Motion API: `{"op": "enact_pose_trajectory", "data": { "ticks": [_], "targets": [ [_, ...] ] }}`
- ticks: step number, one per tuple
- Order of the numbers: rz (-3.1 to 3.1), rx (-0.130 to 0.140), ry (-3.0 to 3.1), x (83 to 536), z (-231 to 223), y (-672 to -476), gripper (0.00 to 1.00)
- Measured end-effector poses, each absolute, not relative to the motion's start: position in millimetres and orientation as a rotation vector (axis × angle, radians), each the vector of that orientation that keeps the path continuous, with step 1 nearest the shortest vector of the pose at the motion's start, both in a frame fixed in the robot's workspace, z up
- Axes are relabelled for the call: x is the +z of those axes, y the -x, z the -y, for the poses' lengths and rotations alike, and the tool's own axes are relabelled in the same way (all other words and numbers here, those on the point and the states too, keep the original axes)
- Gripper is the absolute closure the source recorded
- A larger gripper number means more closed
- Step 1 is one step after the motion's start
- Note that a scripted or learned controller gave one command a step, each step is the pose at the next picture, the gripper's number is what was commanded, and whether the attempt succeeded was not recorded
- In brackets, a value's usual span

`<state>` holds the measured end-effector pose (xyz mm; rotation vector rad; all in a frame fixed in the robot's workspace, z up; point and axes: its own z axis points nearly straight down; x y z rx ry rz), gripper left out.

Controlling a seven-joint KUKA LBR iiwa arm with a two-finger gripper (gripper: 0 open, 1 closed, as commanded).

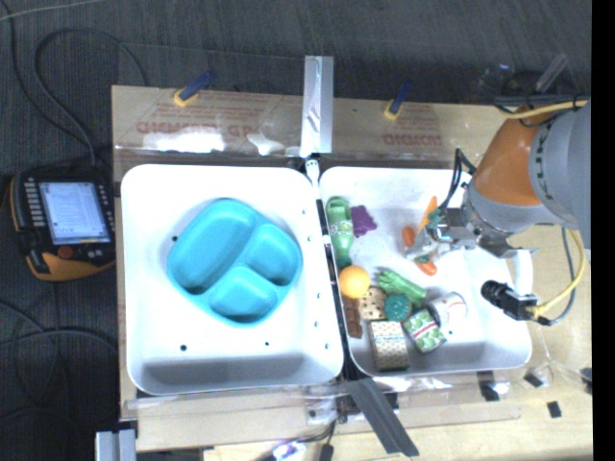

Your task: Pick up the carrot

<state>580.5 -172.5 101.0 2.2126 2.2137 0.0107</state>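
I had the gripper [430, 241] low in the right bin [480, 351] beside the carrot [429, 208], though I couldn't tell its opening

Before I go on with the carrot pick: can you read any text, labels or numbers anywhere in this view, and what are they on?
Nothing can be read with confidence.
Clear sheet behind the bins: reddish print, upside down and blurred.
Handheld pendant left of the bench: lit screen, text too small.
Small carton and box in the right bin: printed patterns, illegible.
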Motion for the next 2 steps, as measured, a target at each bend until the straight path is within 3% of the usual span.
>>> {"op": "enact_pose_trajectory", "data": {
  "ticks": [1, 2],
  "targets": [
    [-2.217, 0.005, -2.217, 97.7, 172.2, -578.6, 0.00],
    [-2.134, 0.006, -2.302, 88.9, 197.5, -615.1, 0.00]
  ]
}}
